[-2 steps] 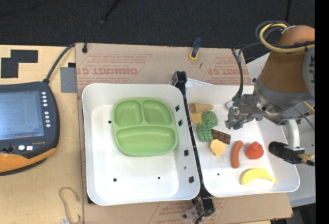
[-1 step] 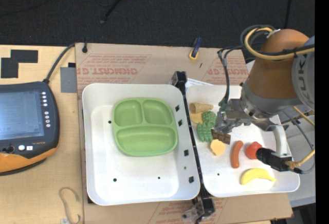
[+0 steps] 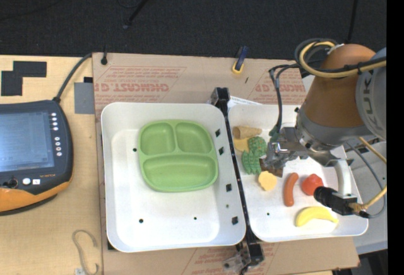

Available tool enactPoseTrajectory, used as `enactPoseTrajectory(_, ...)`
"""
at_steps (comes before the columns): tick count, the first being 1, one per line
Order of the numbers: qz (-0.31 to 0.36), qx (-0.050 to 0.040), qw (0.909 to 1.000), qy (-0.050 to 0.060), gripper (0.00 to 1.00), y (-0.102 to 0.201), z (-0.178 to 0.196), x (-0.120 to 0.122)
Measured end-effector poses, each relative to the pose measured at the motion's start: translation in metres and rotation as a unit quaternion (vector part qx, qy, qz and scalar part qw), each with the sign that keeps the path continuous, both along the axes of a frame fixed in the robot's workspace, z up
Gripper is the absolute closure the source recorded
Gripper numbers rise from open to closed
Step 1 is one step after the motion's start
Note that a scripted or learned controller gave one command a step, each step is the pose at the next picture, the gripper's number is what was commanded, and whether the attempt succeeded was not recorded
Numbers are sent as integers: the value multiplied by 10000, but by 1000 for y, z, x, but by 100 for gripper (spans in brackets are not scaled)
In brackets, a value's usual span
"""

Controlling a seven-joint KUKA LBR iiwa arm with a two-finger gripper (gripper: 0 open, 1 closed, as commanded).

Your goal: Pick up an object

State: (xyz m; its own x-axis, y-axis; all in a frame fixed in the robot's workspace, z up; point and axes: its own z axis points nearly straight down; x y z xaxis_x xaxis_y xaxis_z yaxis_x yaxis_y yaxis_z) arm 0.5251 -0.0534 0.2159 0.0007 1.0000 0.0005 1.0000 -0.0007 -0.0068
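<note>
My gripper (image 3: 275, 159) hangs low over the right bin (image 3: 278, 229), just right of a green bumpy toy vegetable (image 3: 253, 154) and just above a yellow wedge (image 3: 267, 181). Whether it touches either one is hidden by the wrist. A tan roll (image 3: 244, 132) lies at the bin's back left. Toward the front lie an orange-red sausage (image 3: 290, 189), a red tomato (image 3: 310, 184) and a yellow banana (image 3: 315, 217). The arm's orange band (image 3: 338, 87) looms over the bin's right side.
The left bin (image 3: 126, 217) holds a green divided plate (image 3: 178, 156). A black divider (image 3: 230, 166) separates the two bins. A teach pendant (image 3: 28, 147) lies on the bench at far left. A blue and yellow clamp (image 3: 240, 60) sits behind the bins.
</note>
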Motion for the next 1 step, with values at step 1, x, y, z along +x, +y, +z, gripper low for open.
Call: enactPoseTrajectory(1, -21, -1, 10000, -26, 100, -3, 19, -6)
